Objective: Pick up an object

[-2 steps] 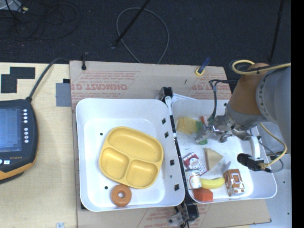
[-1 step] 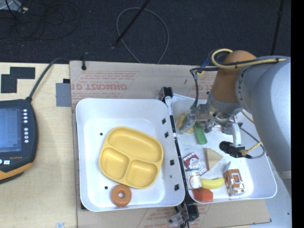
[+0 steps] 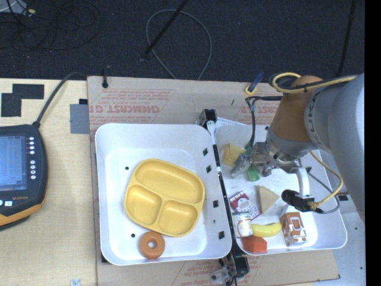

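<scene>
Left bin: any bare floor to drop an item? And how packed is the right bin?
Left bin: bare strips behind the yellow divided tray and along its left; the donut takes the near edge. Right bin is crowded: claw, banana, carton.

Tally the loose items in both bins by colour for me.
Yellow: 4 - compartment plastic tray, banana, two cheese-like wedges
Orange or brown: 2 - ring donut, boxy orange-and-white item
Red: 3 - red-and-white packet, small can, red-orange lump
Green: 1 - small green piece at the pincer
Total: 10
</scene>
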### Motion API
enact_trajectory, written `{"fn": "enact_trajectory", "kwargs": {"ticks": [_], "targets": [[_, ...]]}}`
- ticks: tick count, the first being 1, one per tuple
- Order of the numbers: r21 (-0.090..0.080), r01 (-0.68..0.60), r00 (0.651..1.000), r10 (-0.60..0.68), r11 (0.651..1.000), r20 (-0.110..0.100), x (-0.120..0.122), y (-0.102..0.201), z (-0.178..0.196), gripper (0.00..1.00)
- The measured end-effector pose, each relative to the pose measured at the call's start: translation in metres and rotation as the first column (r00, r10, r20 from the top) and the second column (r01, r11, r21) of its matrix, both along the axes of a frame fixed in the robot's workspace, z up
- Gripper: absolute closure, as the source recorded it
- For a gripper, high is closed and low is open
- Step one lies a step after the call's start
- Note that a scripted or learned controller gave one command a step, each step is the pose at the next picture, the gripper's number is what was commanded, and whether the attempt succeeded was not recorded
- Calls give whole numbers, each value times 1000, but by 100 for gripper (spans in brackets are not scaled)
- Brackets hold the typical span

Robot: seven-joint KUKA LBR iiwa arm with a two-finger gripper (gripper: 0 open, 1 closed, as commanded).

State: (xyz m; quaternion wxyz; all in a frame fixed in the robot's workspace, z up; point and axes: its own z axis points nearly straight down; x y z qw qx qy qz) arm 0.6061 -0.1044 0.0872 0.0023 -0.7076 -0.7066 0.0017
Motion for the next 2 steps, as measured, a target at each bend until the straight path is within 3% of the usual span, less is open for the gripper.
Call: {"fn": "enact_trajectory", "kwargs": {"ticks": [1,2], "targets": [[2,-1,1000,1,1000,1,2,0,11,100],[2,-8,1000,8,1000,13,-8,71,120,100]]}}
